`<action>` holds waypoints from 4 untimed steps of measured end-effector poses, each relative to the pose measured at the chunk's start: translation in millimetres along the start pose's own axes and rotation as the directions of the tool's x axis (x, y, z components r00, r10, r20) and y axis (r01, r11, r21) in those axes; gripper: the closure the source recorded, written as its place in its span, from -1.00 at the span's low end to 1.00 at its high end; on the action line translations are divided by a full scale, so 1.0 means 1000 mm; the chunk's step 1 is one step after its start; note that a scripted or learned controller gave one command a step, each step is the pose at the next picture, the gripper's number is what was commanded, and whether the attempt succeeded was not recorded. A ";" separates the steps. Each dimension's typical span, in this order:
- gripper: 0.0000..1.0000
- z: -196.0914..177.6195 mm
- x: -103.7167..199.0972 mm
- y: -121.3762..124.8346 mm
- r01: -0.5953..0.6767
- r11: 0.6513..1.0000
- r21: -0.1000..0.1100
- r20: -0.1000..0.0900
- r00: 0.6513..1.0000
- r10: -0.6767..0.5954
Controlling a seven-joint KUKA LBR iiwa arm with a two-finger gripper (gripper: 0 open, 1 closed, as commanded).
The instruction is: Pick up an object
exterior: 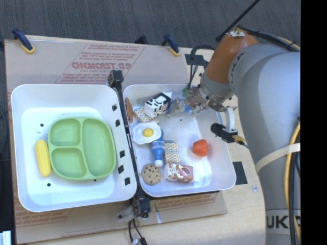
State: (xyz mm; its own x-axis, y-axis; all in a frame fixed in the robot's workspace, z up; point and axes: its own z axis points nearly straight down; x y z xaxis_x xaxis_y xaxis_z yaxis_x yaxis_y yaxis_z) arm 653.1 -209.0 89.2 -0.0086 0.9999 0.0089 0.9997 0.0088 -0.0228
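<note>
Gripper point(187, 105): low in right white bin point(219, 175), near its far wall; metallic, blurred.
Grip state: cannot tell.
Black-and-white cow-patterned carton point(157, 105): boxy, just left of gripper, apart from it.
Nearby: glossy fried egg toy point(147, 132), round brown cookie point(150, 174), orange-red lumpy pepper toy point(201, 147).
Left bin: green sectioned plastic plate point(82, 148), yellow corn cob point(43, 157).

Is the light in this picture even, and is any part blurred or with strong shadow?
Camera view: light is soft and even; the green tray and fried egg look sharp; the gripper looks slightly blurred; faint shadows lie beside the orange toy.
</note>
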 end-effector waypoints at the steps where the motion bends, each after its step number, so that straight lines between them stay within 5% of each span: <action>1: -1.00 -0.003 0.000 0.000 0.001 1.000 -0.003 0.001 1.000 -0.001; 3: -1.00 -0.005 0.000 0.001 0.001 1.000 -0.005 0.002 1.000 -0.001; 4: -1.00 0.000 -0.001 -0.103 -0.004 1.000 -0.018 0.008 1.000 0.004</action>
State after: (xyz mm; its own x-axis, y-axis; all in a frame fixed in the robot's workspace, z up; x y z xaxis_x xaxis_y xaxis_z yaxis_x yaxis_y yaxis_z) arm 550.1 -211.4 91.4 -0.0050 1.0000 0.0004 1.0000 0.0050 -0.0047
